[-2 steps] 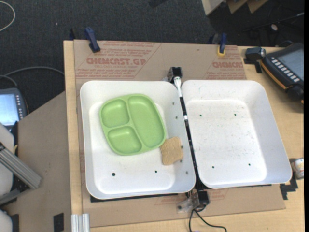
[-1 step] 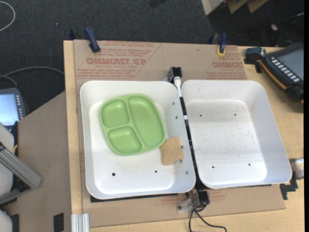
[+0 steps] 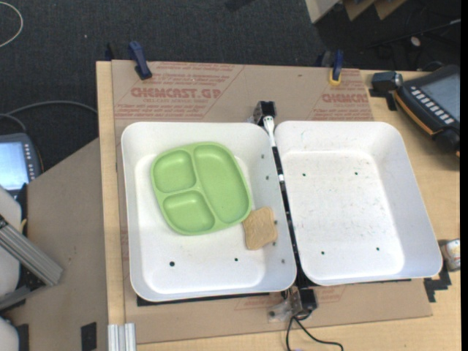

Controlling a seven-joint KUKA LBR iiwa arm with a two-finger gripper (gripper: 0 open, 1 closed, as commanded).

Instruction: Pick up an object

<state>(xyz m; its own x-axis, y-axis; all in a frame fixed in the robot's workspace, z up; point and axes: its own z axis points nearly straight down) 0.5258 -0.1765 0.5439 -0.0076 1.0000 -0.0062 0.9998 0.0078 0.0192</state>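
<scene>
A: What lies in the bins?

B: In the left bin [image 3: 139,218] there is a green tray [image 3: 201,189] and a tan piece [image 3: 259,229].

A: Describe the tray.

B: It is light green, a rounded rectangle set at a slant, with three compartments: one long one on the right side and two smaller ones on the left, one above the other. It lies flat in the upper middle of the left bin, its face up.

A: And the tan piece?

B: It is small, flat and roughly square, with a speckled, sponge-like surface. It lies just beside the tray's lower right corner, touching or nearly touching its rim; I cannot tell which. It sits near the bin's right wall.

A: The right bin [image 3: 395,152]?

B: It is white with fine dark specks scattered over its floor and a few small dark holes.

A: What carries the bins?

B: A brown board [image 3: 175,86] with red print, lying on the worktop [image 3: 66,196]. A blue clamp [image 3: 139,59] holds it at the upper left, and a yellow and blue clamp [image 3: 336,68] at the upper right.

A: And the jaws, wide or narrow?

B: I cannot tell.
</scene>
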